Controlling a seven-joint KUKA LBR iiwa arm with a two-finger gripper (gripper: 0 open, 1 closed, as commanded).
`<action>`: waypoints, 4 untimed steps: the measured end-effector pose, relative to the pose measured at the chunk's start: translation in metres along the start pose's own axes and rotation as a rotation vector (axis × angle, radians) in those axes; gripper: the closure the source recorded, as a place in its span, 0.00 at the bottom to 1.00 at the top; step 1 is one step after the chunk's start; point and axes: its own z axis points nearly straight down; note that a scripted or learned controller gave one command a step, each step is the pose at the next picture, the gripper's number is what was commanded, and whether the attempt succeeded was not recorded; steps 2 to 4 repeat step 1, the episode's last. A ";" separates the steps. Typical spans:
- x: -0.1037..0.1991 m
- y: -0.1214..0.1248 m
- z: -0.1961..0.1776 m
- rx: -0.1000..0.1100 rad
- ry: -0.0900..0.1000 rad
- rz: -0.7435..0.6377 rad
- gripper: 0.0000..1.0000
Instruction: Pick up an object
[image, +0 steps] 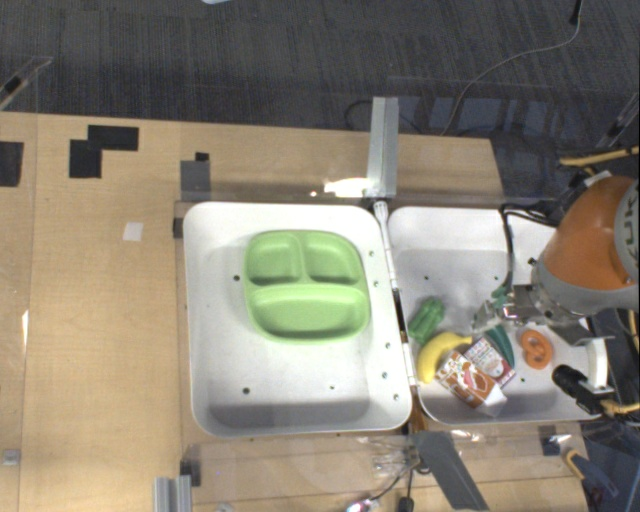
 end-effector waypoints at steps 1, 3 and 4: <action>0.049 -0.014 -0.126 0.018 0.001 0.017 1.00; 0.049 -0.014 -0.126 0.018 0.001 0.017 1.00; 0.049 -0.014 -0.126 0.018 0.001 0.017 1.00</action>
